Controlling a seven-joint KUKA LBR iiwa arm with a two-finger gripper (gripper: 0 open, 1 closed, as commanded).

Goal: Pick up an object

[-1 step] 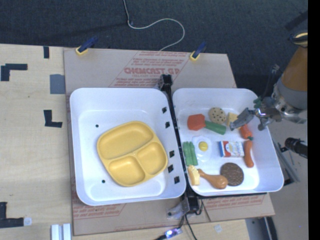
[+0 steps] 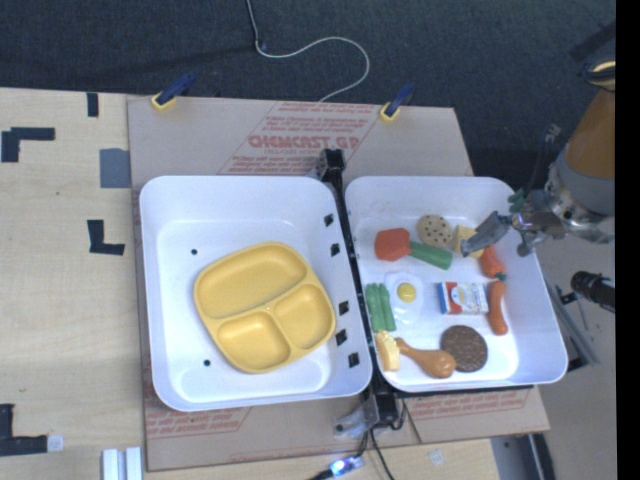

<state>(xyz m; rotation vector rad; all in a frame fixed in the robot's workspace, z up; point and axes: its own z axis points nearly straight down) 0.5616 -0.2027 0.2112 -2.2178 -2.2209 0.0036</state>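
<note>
My gripper [image 2: 505,240] hangs over the right part of the right bin [image 2: 530,373], with its two dark fingers spread apart and nothing between them. Just below it lies a small orange carrot piece [image 2: 491,263]. A yellow chunk [image 2: 464,237] sits beside the left fingertip. Spread over the bin floor are a cookie [image 2: 433,229], a red piece [image 2: 392,243], a green pod [image 2: 430,256], a fried egg [image 2: 404,291], a small carton [image 2: 462,296], a sausage [image 2: 497,309], a brown patty [image 2: 464,347] and a drumstick [image 2: 425,358].
A yellow divided plate [image 2: 264,305] lies in the left bin [image 2: 165,208]. A green vegetable [image 2: 379,306] and a yellow corn piece [image 2: 384,350] rest against the right bin's left wall. A black clamp [image 2: 330,163] sits on the ridge between the bins.
</note>
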